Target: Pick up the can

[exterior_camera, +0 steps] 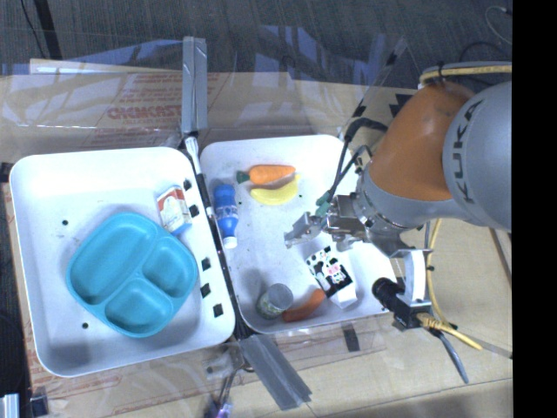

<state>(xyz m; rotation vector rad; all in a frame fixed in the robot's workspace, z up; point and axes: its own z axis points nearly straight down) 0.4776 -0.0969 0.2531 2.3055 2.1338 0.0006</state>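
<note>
Since the can looks light, stiff and slick, I'd grip its sides; the claw's state I cannot tell.

We see a grey arm lettered KUKA, a broad orange band above the wrist, black cables, and a metal gripper.

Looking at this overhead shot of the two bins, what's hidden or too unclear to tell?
- Gripper, camera view: small and blurred under the wrist, so its finger state is unreadable.
- Can, camera view: too small to read a label.
- Black-and-white carton, camera view: its right end is covered by the arm.
- Small carton beside the blue tray, camera view: print too small to read.
</note>
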